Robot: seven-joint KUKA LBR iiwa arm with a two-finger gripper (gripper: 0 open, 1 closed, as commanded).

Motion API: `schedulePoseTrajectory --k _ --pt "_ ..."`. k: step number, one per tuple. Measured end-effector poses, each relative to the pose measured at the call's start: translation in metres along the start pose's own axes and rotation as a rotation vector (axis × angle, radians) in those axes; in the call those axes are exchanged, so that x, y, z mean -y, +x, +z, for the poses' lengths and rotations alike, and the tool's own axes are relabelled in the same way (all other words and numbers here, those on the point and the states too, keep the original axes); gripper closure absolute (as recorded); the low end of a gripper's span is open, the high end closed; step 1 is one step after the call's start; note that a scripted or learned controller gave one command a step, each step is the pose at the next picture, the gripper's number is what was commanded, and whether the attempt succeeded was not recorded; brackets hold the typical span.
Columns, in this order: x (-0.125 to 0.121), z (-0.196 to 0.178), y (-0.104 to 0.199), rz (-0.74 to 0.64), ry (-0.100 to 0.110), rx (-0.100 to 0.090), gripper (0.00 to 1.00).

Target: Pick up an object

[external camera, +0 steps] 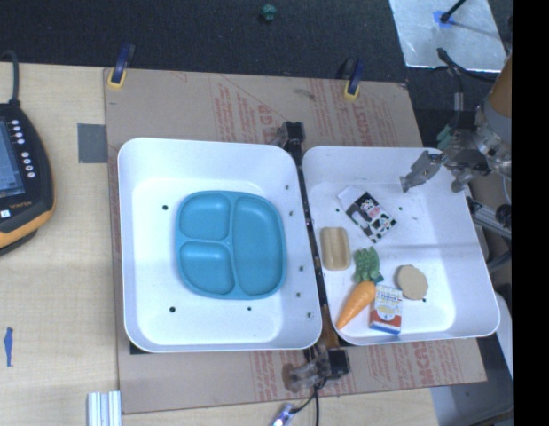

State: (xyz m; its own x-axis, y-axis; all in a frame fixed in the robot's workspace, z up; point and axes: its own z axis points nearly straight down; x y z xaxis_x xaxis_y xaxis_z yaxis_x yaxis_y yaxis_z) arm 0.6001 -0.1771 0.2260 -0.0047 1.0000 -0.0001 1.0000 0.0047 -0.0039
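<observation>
Carrot [356, 303] lies clear of the bin wall; your pincer [439, 172] hangs spread, holding nothing — centre over it, align with its length, then drop.

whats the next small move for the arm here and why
Probably a short move in and down toward the black-and-white printed packet. The gripper sits over the upper right part of the right white bin with nothing seen between its fingers, and that packet is the nearest item. The tan oblong block and orange toy carrot lie farther off.
</observation>
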Motion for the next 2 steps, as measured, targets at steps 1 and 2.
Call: schedulePoseTrajectory --k 1,2 --pt "0.019 0.113 0.006 0.002 -0.014 0.002 0.0" --pt "0.088 0.115 0.056 0.0 0.001 0.0 0.0"
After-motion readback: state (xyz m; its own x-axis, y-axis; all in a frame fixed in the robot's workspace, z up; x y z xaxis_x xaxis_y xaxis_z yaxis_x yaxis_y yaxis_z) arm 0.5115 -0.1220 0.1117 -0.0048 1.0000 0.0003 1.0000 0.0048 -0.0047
